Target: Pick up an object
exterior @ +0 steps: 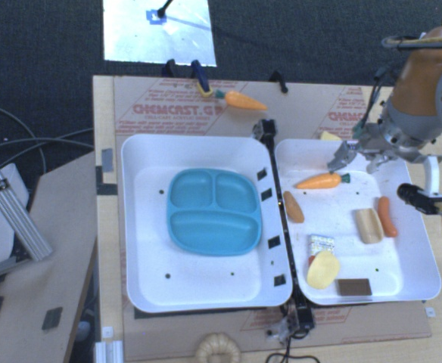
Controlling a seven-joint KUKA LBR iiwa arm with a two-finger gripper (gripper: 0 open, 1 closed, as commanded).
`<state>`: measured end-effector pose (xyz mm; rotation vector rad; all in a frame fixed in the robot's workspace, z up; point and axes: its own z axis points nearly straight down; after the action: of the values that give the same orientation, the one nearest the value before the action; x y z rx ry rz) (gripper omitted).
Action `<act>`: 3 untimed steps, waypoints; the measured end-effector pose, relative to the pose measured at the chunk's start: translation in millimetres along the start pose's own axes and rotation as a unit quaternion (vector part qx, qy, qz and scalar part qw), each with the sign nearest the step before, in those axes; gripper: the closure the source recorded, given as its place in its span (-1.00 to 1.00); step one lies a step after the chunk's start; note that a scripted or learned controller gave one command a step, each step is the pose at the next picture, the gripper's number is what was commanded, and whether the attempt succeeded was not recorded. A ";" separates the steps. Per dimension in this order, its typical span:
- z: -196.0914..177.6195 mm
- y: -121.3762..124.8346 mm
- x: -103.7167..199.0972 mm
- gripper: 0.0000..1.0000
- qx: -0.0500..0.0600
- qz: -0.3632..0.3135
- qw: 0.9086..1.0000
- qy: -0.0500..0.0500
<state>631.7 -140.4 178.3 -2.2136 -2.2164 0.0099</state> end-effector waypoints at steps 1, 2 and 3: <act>-7.7 3.0 0.1 -1.00 -0.006 -0.001 1.000 -0.001; 45.0 -6.8 -1.2 -1.00 -0.004 0.000 1.000 -0.001; 96.6 -6.4 -0.6 -1.00 -0.004 0.000 1.000 -0.001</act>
<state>624.3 -140.8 81.8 -2.2183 -2.2219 0.0024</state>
